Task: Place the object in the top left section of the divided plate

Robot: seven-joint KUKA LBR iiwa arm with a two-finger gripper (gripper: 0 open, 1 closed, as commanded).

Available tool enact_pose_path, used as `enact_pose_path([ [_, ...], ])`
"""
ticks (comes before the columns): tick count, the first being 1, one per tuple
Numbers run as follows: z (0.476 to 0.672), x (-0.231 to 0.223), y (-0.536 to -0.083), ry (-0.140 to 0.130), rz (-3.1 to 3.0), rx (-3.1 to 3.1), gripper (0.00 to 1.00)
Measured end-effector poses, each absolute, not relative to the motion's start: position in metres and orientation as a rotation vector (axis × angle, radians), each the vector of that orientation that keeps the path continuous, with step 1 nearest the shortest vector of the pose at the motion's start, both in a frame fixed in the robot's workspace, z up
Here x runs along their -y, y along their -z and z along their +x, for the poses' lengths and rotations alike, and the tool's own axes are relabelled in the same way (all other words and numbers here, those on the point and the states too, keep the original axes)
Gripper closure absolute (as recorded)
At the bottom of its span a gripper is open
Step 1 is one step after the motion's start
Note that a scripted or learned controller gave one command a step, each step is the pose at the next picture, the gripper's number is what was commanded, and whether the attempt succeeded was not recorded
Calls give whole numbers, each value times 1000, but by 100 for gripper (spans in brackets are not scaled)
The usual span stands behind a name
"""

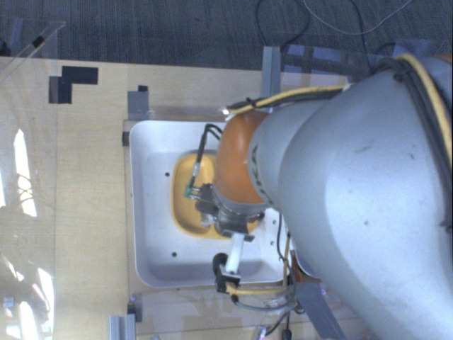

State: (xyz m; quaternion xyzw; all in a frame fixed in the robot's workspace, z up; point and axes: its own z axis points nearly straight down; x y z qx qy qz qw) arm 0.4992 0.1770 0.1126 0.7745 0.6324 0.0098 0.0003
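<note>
Bench [71, 211]: pale wood. It runs from the near edge of the view up to a far edge that meets the floor.
Clear sheet [28, 154]: lies over the left side of the bench and catches bright reflections.
White bin [152, 261]: shallow, with rounded corners. It sits on the bench with its far wall toward the bench's far edge, and grey metal brackets [138, 103] stand at its corners.
Arm [354, 190]: a thick grey body that comes in from the right side of the bench and covers the right part of the bin.
Jaws: they point down under the wrist over the plate. The wrist hides them, so I cannot tell whether they are apart or together.
Yellow plate [185, 211]: lies flat on the bin floor, about the middle of the bin. Its left rim and a strip of its surface show. The wrist covers the rest, so what lies there cannot be told.
Orange band [237, 154]: sits just above the wrist, over the far part of the plate.
Black L-shaped mark [71, 82]: flat on the bench, toward its far left corner.
Floor [141, 13]: dark grey carpet beyond the bench's far edge.
Black cable [283, 13]: loops on the carpet.
</note>
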Motion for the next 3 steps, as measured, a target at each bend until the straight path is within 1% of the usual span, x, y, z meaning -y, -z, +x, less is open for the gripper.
enact_pose_path([
  [1, 495, -55, -185, -6, 2597, -1765, 100],
  [2, 487, -108, -184, -5, 2647, -1692, 100],
  [3, 488, -67, -184, -6, 2792, -1438, 100],
])
